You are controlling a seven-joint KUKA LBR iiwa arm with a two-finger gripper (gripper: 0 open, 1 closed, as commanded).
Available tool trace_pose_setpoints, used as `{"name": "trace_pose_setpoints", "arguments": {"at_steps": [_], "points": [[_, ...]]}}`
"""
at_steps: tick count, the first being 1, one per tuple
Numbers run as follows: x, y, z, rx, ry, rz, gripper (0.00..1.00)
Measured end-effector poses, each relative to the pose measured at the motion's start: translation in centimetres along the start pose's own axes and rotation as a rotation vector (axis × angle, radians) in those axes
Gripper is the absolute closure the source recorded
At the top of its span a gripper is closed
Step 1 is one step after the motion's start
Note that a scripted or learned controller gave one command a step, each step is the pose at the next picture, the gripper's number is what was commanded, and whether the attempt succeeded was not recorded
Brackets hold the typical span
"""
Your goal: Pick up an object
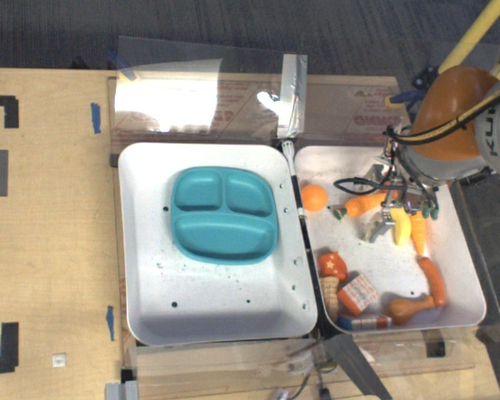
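Observation:
My gripper [383,223] hangs low over the upper middle of the right bin [471,261], with the orange-banded wrist [450,115] above it at the right. It sits between an orange carrot [360,207] on its left and a yellow banana-like toy [410,230] on its right, close to both. Cables and the wrist hide how it meets them. I see nothing lifted off the bin floor. Other toys lie around: an orange ball [314,197], a red pepper [332,265], a small red-and-white box [359,292], a sausage [433,278] and a brown drumstick [408,307].
The left bin [150,307] holds a teal divided plate [225,213]. A ridge [300,223] where the two bin walls meet separates the bins. A clear sheet and a taped strip [292,94] stand behind the bins. A tan bench top [46,223] lies to the left.

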State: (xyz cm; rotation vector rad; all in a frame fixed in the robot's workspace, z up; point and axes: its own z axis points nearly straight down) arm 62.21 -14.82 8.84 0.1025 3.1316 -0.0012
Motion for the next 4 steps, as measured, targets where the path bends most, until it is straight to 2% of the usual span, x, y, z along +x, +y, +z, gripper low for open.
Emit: {"name": "trace_pose_setpoints", "arguments": {"at_steps": [1, 2, 3, 4], "points": [[-0.5, 0.1, -1.5, 0.002, -0.016, -0.002, 1.0], [1.2, 8.3, -10.4, -0.004, -0.01, 0.06, 1.0], [0.8, 5.7, -0.2, -0.001, -0.004, 0.089, 1.0], [0.2, 11.3, -5.9, -0.001, -0.007, 0.154, 1.0]]}}
